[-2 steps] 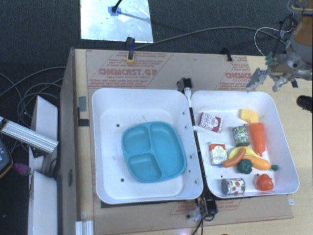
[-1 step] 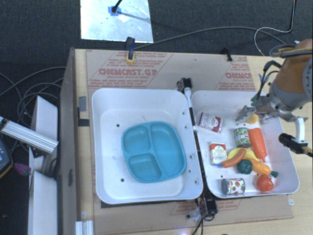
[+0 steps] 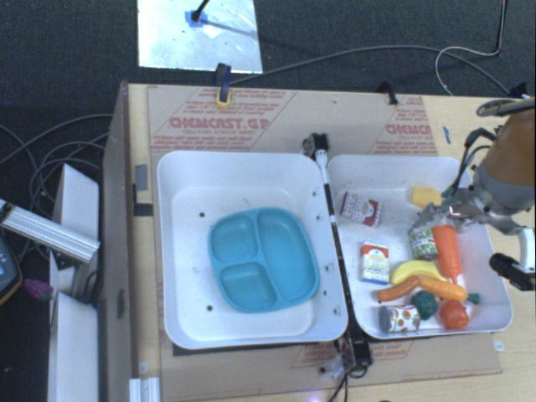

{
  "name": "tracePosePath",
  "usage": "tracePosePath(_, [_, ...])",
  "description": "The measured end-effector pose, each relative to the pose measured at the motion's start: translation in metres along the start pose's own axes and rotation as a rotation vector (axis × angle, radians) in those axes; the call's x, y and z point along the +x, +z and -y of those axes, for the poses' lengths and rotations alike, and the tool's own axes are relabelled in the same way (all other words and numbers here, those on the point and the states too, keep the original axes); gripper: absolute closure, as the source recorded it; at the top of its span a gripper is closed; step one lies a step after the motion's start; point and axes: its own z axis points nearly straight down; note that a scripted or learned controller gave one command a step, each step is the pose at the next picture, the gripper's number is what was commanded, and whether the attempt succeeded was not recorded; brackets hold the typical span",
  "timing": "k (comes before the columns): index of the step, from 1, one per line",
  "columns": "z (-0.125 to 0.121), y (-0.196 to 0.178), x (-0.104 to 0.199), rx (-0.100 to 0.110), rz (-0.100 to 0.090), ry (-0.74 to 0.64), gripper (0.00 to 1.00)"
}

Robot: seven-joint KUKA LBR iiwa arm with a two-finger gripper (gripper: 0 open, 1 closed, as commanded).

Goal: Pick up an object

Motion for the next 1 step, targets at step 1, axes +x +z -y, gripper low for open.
tracePosePath(1, [0.0123,0.0301,0.0002,-0.006,0.001,-0.001,0.00])
